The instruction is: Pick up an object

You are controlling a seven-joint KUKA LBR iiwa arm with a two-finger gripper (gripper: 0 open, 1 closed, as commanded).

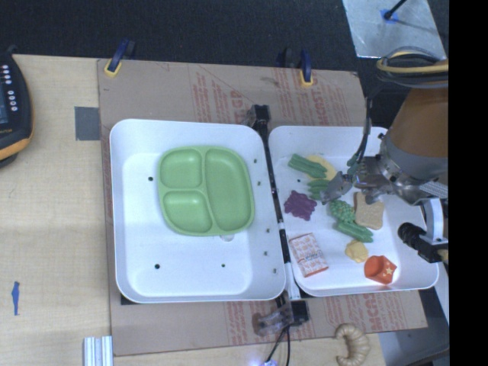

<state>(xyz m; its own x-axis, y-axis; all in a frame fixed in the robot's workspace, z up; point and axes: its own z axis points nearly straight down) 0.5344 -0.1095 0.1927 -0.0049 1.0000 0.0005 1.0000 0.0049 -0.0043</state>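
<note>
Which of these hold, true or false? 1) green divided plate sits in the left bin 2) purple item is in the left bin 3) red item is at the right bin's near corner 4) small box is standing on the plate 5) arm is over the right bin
1) The green divided plate lies in the left bin. True.
2) The purple item is in the left bin. False: it lies in the right bin, near the divider.
3) The red item is at the right bin's near right corner. True.
4) The small box stands on the plate. False: it lies flat on the right bin's floor.
5) The arm is over the right bin. True: the gripper is above the toys there.
</note>
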